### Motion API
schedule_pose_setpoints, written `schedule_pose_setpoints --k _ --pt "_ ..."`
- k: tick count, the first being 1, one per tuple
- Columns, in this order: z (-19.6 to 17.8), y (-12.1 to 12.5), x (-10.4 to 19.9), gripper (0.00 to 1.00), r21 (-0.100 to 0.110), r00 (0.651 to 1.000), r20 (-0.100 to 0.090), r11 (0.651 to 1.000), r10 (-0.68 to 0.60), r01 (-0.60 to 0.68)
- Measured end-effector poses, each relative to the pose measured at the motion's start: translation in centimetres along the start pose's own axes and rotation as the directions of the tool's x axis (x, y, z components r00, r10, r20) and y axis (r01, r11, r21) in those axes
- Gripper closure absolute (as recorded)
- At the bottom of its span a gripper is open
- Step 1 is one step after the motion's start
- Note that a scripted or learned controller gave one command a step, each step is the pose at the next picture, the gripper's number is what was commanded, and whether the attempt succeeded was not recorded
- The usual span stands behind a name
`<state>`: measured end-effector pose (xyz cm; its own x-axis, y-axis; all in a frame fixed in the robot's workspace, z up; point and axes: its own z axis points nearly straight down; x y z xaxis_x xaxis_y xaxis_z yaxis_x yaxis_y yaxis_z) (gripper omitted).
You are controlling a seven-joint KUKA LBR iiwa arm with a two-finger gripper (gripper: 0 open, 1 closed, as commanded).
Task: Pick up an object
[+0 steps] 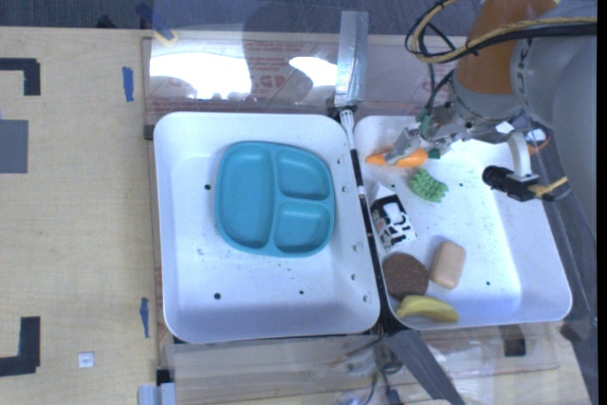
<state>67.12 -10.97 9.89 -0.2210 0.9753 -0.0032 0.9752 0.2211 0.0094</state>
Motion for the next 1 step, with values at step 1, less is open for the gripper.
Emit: schedule_pose_setpoints --k 1 --pt "-1.54 0.30 -0.14 1.00 -0.009 1.000 0.005 1.000 -0.001 0.001"
